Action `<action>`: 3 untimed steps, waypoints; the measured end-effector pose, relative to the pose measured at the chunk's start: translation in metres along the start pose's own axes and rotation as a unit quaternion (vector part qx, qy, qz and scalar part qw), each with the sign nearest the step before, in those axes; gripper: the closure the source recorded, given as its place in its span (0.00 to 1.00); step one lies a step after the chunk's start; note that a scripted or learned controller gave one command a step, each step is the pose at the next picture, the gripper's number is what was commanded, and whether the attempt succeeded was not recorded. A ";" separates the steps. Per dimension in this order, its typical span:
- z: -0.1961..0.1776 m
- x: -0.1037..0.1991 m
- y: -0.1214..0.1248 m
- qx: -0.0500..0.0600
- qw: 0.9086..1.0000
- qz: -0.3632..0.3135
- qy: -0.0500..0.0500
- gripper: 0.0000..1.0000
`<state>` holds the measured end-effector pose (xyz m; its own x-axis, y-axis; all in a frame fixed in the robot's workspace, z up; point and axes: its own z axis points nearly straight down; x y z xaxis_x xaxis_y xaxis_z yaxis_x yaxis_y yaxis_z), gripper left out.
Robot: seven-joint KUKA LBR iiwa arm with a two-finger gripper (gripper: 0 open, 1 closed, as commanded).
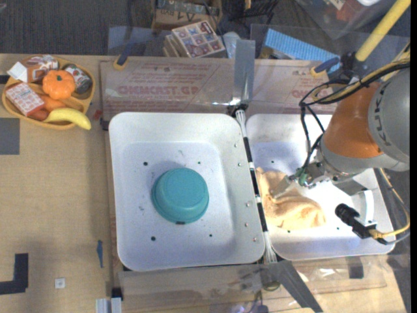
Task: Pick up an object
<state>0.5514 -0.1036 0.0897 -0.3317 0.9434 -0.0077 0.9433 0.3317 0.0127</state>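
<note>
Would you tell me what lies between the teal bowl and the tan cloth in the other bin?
In the camera view, bare white bin floor, then the two bins' adjoining rims, separate the teal bowl from the tan cloth.

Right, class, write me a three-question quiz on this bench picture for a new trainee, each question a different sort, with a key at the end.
1. True or false: the teal bowl lies in the left bin.
2. Multiple choice: what lies in the right bin beside the gripper? A. a banana B. a tan cloth C. a book
3. Fill in: the orange pumpkin sits in a yellow dish at the bench's far ____ corner, as the camera sees it.

Key
1. True.
2. B, the tan cloth.
3. Left.
</note>
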 end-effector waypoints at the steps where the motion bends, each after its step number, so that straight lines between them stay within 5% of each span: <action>1: -0.093 0.061 0.019 0.007 1.000 -0.025 0.004 0.00; 2: -0.093 0.035 -0.059 0.009 0.997 0.077 0.005 0.00; 3: -0.002 -0.016 -0.073 0.001 0.996 0.092 0.003 0.00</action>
<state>0.4877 -0.1432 0.0908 -0.1527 0.9883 0.0015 0.9882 0.1526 0.0111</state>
